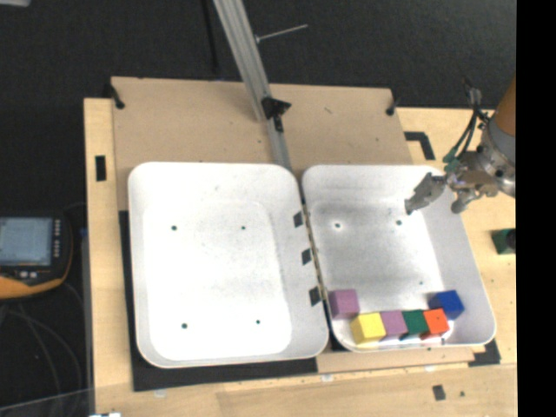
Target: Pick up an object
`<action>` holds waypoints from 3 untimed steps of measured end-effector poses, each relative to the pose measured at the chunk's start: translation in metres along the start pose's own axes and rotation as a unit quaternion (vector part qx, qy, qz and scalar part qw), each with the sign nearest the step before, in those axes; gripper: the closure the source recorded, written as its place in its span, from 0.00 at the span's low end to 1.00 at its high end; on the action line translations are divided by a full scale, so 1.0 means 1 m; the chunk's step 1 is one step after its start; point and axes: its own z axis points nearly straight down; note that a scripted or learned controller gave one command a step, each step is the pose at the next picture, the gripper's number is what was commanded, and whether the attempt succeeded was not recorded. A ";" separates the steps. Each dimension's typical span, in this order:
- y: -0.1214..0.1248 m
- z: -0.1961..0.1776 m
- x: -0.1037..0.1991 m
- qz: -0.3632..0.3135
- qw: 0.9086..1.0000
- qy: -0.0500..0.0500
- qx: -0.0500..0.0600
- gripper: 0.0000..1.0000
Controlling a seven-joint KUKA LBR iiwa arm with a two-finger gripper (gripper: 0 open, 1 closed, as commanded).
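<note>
- My end effector [443, 196] hangs over the far right corner of the right bin [373, 181], its two fingers spread apart with nothing between them; one finger [420, 195] points down and left toward the bin floor, the other sits just beside the bin's right rim.
- My wrist and its cables come in over the right edge of the surface [104, 259], above the bin's right wall.
- The blocks lie well apart from my end effector, all gathered along the near edge of the right bin.
- A purple block [345, 301] sits nearest the bin's left wall, slightly farther in than the rest.
- Just beside it, along the near rim, run a yellow block [368, 327], a second purple block [393, 322], a green block [414, 322] and an orange block [435, 321], touching or almost touching one another.
- A blue block [447, 302] rests just behind the orange one, near the near right corner.
- The left bin [217, 259] lies side by side with the right bin, toward the surface's left edge.
- A slanted metal rail [252, 68] crosses the far edge of the surface toward the gap between the bins.
</note>
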 end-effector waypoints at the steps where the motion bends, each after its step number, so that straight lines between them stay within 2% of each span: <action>1: 0.001 -0.007 -0.002 -0.001 1.000 -0.001 0.000 1.00; 2: -0.002 0.002 0.131 -0.002 1.000 0.002 0.002 1.00; 3: -0.042 -0.050 0.129 0.001 1.000 0.000 0.000 1.00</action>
